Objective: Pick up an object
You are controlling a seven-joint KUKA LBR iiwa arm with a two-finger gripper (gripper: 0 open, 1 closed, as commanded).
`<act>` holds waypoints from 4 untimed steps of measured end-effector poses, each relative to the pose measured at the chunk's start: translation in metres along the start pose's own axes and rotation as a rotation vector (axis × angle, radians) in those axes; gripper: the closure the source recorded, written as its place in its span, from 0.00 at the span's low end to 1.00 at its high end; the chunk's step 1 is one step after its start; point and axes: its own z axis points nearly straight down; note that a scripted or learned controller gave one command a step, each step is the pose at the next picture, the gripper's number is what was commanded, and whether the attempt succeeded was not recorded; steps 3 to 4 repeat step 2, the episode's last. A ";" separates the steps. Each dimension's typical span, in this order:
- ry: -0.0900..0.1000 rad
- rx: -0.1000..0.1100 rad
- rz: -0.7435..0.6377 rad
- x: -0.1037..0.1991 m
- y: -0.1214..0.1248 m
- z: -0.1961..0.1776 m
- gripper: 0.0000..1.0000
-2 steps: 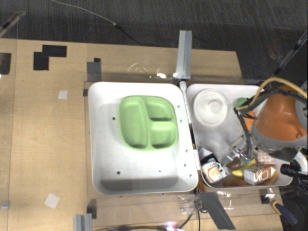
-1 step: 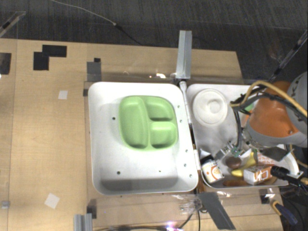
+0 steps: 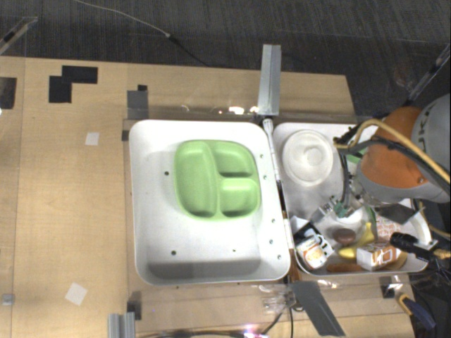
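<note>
Two shallow white bins are seen side by side on the wooden bench [image 3: 63, 210]; the left bin [image 3: 155, 259] is occupied by a green divided tray [image 3: 215, 178], which lies flat near the bin's middle, its one long compartment to the left and two smaller ones to the right; the right bin [image 3: 320, 122] is crowded with small things. A round white lidded container [image 3: 307, 155] is placed in the far part of the right bin, apart from the clutter at the near edge; along that near edge a small black-and-white packet [image 3: 313, 248], a brown rounded item [image 3: 344, 235], a yellow piece [image 3: 366, 236] just beside it, and a white carton with orange print [image 3: 380, 257] are gathered close together, some touching. The arm [image 3: 394, 164] is brought in from the right, its orange band lying over the right bin's far-right part; the gripper [image 3: 337, 208] is lowered into the bin just above the clutter, near the brown item and the yellow piece; whether anything is gripped, or how wide the hand stands, cannot be told from this angle. A metal post [image 3: 270, 79] is fixed upright behind the seam between the bins; black marks [image 3: 70, 82] are seen on the bench at far left.
</note>
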 end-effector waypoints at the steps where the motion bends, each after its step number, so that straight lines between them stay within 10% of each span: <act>1: 0.005 0.001 -0.092 -0.057 0.034 0.003 0.00; 4: 0.003 0.002 -0.021 -0.052 0.049 0.003 0.00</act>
